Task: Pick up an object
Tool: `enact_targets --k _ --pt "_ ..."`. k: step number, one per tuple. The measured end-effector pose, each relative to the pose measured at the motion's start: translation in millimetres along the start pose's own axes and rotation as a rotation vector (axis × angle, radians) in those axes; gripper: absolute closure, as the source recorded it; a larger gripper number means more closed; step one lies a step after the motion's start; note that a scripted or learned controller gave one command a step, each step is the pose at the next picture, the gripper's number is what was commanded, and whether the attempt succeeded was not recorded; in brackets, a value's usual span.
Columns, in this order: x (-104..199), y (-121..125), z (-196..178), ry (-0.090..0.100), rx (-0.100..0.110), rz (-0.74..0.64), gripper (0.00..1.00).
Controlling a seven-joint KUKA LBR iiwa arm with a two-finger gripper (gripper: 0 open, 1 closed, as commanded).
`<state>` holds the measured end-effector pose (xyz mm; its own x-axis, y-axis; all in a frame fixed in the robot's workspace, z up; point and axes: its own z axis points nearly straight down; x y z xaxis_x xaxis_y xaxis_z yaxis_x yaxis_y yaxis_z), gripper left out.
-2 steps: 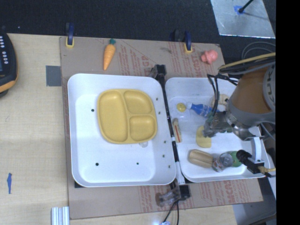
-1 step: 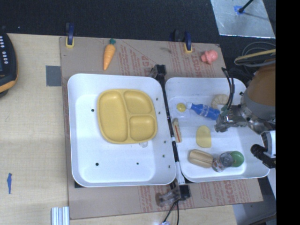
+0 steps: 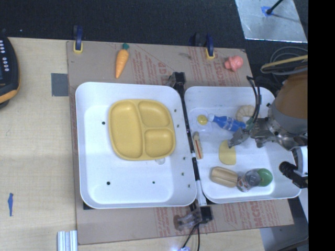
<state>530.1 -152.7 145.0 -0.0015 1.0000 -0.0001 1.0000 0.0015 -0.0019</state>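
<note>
While a yellow three-compartment plastic plate (image 3: 141, 128) lies in the left white bin (image 3: 91, 182), the gripper (image 3: 236, 138) hangs in the right white bin (image 3: 209, 95), fingers spread just above a pale yellow block (image 3: 227, 154), holding nothing.

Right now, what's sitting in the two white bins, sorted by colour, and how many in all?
Yellow: 3 – divided plate, small ball, pale yellow piece
Blue: 1 – bottle
Tan: 2 – bread roll, round piece
Green: 1 – ball
Grey: 1 – round piece
Total: 8
</note>
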Motion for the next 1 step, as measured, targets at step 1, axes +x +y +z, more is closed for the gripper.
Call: enact_targets --k 1 --pt "44.1 14.2 56.6 0.003 0.006 -0.008 0.0"
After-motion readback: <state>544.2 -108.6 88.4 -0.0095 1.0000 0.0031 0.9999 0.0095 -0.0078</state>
